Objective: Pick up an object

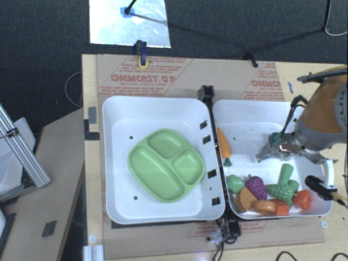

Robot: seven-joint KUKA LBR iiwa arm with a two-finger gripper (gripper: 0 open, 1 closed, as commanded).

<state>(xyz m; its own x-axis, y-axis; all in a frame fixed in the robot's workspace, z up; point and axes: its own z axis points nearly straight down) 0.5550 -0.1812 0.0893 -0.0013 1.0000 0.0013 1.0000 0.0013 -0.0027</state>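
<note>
The right bin (255, 116) holds a pile of toy food along its near edge: a green piece (235, 183), purple grapes (256, 187), a green vegetable (283, 182), an orange piece (265, 205) and a red piece (302, 199). An orange carrot (223, 142) lies against the bin's left wall. My gripper (270, 149) hangs low over the middle of the right bin, above and just behind the pile. I see nothing between its fingers.
The left bin (122, 118) holds a green divided plate (166, 165). Black clips sit along the wall between the bins (209, 140). The arm's orange band (326, 105) is at the right edge. Cardboard (179, 75) lies under both bins.
</note>
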